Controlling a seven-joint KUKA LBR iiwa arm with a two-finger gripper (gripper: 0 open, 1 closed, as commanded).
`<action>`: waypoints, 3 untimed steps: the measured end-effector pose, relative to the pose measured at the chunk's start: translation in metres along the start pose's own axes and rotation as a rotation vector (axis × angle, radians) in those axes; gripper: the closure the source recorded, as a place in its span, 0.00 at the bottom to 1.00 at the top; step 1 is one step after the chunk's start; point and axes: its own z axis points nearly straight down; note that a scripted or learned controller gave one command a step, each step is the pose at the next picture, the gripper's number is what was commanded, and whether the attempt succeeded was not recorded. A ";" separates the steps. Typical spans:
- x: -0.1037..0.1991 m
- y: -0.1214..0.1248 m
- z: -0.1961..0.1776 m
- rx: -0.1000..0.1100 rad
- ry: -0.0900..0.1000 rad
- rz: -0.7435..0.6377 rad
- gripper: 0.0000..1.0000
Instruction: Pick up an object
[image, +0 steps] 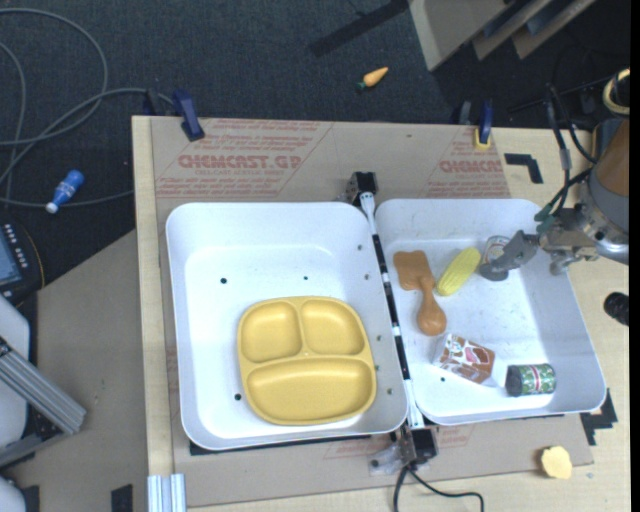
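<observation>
Partly cropped, arm (610, 190); gripper (497, 262) beside corn (458, 271), grip state unclear

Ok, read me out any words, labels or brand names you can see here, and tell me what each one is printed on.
"CHEMCAST GP": red print on the brown board under the bins, left side.
"CHEMCAST": the same red print again on the board's right side, partly cut off by the right bin.
Small packet: printing too blurred to read.
Dark can: label too small to read.
</observation>
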 end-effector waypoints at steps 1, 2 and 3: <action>0.054 0.071 0.097 0.005 0.004 -0.006 0.00; 0.075 0.055 0.135 0.003 0.002 -0.001 0.00; 0.074 0.057 0.122 -0.004 0.001 0.000 1.00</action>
